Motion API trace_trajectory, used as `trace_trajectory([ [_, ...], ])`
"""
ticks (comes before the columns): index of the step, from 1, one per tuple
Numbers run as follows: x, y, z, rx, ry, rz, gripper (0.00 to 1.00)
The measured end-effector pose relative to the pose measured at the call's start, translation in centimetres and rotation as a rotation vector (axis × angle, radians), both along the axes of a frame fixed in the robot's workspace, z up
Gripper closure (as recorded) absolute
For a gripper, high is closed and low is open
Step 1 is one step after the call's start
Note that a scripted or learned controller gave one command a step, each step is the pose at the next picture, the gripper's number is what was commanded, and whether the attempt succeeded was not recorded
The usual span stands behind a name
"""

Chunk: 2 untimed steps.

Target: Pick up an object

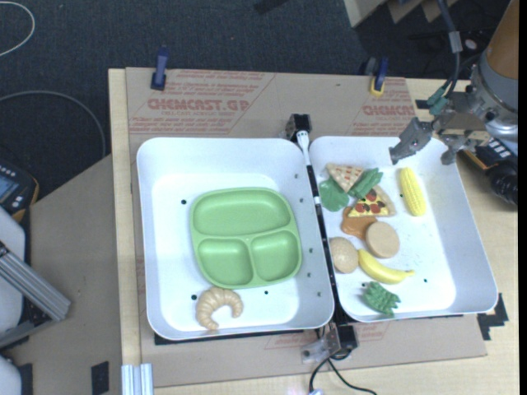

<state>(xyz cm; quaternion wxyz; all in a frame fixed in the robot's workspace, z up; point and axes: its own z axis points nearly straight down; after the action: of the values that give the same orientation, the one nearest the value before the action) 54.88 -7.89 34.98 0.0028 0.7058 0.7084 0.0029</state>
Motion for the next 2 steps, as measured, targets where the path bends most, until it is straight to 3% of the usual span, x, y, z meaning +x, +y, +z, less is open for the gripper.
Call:
trace_trajectory([
  [1,-5.6,3.9,10.7,0.001,-0.005,0.002,0.00],
  [2,-7.0,10.6,19.1,0.003,-0.005,0.005,0.00],
])
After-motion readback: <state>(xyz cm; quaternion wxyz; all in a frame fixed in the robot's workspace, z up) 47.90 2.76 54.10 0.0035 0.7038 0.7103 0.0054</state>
